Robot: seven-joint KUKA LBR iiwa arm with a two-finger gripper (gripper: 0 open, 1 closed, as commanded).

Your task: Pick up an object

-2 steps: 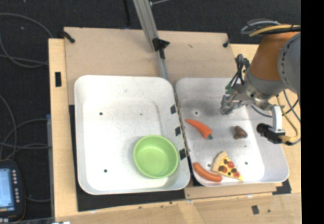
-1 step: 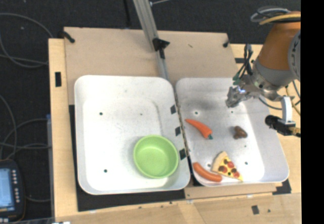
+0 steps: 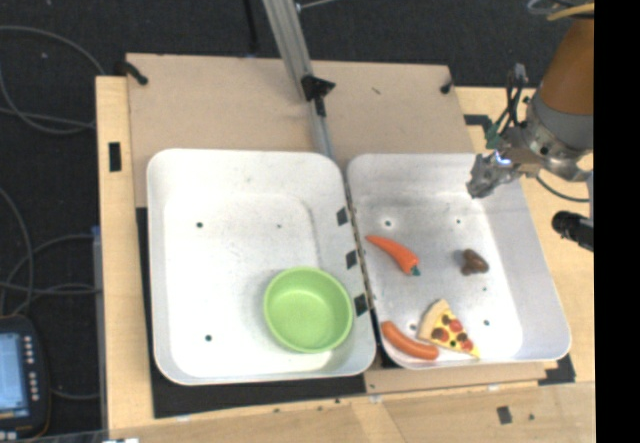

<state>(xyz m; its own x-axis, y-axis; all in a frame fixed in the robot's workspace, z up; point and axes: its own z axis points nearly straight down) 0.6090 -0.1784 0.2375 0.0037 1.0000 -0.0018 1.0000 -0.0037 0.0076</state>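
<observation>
Claw (image 3: 484, 177), grip state unclear, hangs over the right bin (image 3: 520, 231)'s top edge; the brown lump (image 3: 473, 262) lies just below it, nearest.

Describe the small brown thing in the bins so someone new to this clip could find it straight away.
Start at the right bin, the one nearest the arm. Along its right side, past the orange carrot and above the pizza slice, lies a small dark brown lump. It is the only dull, rounded item there; its neighbours are bright orange, red or yellow.
</observation>
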